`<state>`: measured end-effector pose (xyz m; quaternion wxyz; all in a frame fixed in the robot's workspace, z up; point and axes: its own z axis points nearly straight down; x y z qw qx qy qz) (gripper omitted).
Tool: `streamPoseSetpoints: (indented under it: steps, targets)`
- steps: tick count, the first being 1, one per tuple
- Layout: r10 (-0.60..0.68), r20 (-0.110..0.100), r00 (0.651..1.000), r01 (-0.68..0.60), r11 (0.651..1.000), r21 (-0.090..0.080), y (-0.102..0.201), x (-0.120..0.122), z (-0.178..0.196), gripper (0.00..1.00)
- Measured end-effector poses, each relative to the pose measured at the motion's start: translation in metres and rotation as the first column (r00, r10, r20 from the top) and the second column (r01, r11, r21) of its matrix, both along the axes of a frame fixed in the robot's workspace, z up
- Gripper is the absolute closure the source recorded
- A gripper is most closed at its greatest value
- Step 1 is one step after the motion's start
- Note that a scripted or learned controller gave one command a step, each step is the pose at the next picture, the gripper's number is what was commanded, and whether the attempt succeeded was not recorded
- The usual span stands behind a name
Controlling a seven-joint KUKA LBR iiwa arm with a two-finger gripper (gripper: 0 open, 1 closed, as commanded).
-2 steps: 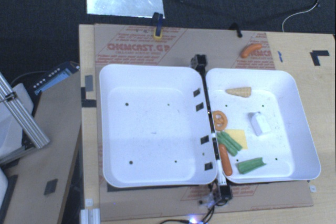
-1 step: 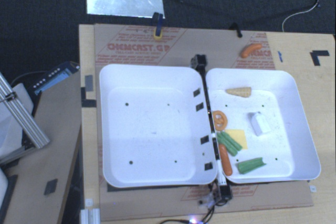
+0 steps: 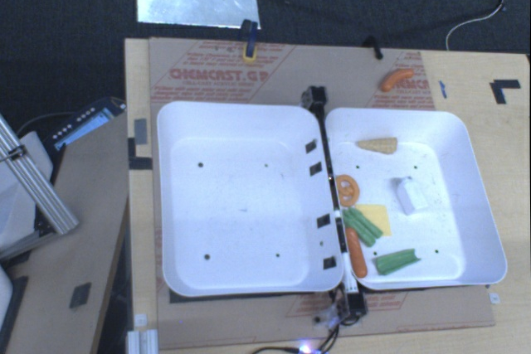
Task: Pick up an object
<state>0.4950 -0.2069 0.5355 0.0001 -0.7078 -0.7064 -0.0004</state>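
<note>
Toys, among them a pretzel [image 3: 347,189] and white block [image 3: 407,196], lay unpicked at right; the gripper's state could not be told.

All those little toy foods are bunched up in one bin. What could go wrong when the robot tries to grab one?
Three likely snags. The pretzel, green beans, cheese slice and hot dog crowd together against the right bin's inner wall, so the pincer may strike the wall or nudge a neighbour instead of closing on one item. The cheese slice lies flat, so there is little to pinch. The sausage lies outside the bins, on the board, perhaps beyond where the program looks.
</note>
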Motion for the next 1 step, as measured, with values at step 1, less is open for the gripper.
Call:
streamPoseSetpoints:
  steps: [1]
  targets:
    - [0.004, 0.003, 1.0, -0.004, 1.0, -0.002, 0.0015, 0.0018, -0.0002, 1.0]
